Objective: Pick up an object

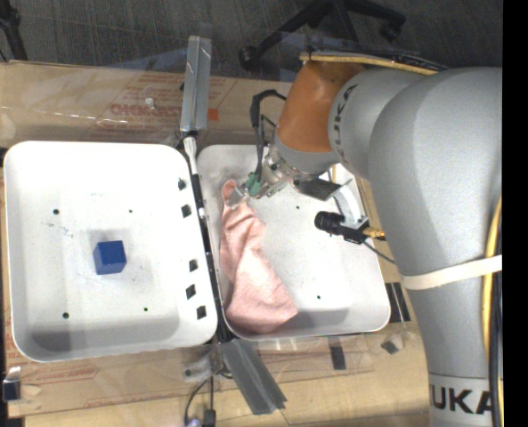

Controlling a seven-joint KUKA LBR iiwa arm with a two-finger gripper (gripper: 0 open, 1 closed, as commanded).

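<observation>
The arm (397, 149), grey w/ an orange band (306, 105) above the wrist, reaches in from the right and bends down over the right bin (335, 314). Its claw (256, 185) sits low at the upper-left part of that bin, right at the top end of a pink cloth (250, 269). The cloth's top edge is bunched up at the claw tips and looks pinched there, so the claw appears clenched on the cloth, tho the contact spot is small and partly hidden by the wrist.

The pink cloth lies along the left side of the right bin, running from the claw down toward the bin's near-left corner, where it spreads wider and rests on the bin floor, next to the divider between the two bins.

A blue cube (110, 257) sits in the left bin (32, 176), on the floor, left of centre, well apart from the claw and the cloth.

Both bins rest side by side on the worktop (85, 96), which is covered w/ brown cardboard-like sheeting. A black cable (262, 118) loops by the wrist. An office chair base (335, 12) stands on the dark floor beyond the worktop.
</observation>
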